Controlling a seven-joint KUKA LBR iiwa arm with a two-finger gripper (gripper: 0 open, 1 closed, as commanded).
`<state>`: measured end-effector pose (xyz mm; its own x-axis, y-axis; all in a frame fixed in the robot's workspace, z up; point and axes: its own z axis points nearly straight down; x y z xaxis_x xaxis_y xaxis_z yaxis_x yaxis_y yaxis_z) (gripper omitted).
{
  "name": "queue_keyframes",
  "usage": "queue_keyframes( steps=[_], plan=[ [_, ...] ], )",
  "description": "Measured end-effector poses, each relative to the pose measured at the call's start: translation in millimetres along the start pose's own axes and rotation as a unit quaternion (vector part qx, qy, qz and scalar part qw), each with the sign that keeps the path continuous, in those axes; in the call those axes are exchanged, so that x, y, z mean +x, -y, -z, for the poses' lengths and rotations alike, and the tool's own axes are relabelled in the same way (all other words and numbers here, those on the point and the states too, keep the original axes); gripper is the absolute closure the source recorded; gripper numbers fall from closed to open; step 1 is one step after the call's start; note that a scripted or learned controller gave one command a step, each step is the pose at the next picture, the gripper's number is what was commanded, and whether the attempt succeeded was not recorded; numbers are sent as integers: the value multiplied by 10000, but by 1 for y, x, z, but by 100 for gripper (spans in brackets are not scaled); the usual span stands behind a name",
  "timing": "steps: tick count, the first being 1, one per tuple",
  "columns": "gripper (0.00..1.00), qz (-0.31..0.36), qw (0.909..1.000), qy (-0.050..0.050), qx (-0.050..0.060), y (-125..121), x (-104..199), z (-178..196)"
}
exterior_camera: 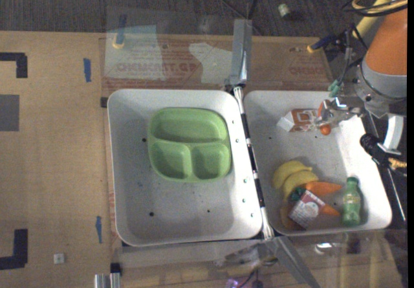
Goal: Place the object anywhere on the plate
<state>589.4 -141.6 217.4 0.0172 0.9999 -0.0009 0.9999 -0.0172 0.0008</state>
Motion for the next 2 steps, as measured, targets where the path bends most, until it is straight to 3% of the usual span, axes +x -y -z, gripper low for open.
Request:
queue_keyframes(
  steps=[1, 2],
  plan=[
    [100, 195, 9998, -4, -3, -60, 102, -10],
    [100, 1006, 9949, -1, -12, -67, 173, -10]
  ],
)
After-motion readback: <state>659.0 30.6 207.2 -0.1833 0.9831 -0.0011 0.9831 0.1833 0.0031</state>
